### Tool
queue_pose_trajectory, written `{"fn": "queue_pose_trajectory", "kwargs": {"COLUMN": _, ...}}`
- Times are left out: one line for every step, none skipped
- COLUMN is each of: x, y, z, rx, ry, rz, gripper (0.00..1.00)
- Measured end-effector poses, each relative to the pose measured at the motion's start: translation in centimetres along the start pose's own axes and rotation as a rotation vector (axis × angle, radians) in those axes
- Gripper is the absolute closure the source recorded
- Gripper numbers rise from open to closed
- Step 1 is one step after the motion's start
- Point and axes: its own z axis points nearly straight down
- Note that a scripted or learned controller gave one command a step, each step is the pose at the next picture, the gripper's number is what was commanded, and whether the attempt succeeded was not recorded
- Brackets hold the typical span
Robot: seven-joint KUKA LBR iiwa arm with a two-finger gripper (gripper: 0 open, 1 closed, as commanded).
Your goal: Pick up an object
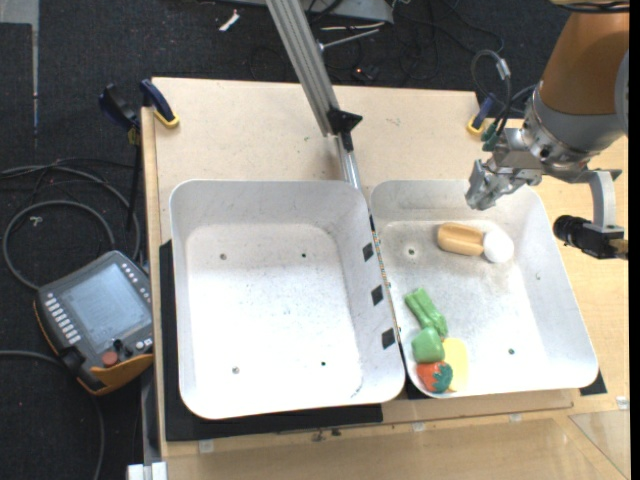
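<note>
Right bin holds everything: tan-and-white oblong piece near the back wall, green toy lower down, yellow piece and red-orange item at the front-left corner. Left bin sits alongside. Gripper hangs over the right bin's back edge, above the oblong piece; open or closed, cannot tell.

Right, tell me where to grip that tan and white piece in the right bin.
Probably across the tan middle of the tan and white piece, coming straight down. It lies flat and long, running left to right, so fingers closing front to back span its narrow width. The tool hangs just above it.
</note>
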Motion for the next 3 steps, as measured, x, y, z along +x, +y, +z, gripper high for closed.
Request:
{"fn": "queue_pose_trajectory", "kwargs": {"x": 0.0, "y": 0.1, "z": -0.1, "rx": 0.007, "ry": 0.001, "rz": 0.001, "gripper": 1.00}}
{"fn": "queue_pose_trajectory", "kwargs": {"x": 4.9, "y": -1.3, "z": 2.1, "rx": 0.011, "ry": 0.003, "rz": -0.004, "gripper": 1.00}}
{"fn": "queue_pose_trajectory", "kwargs": {"x": 9.1, "y": -2.8, "z": 3.1, "rx": 0.011, "ry": 0.003, "rz": -0.003, "gripper": 1.00}}
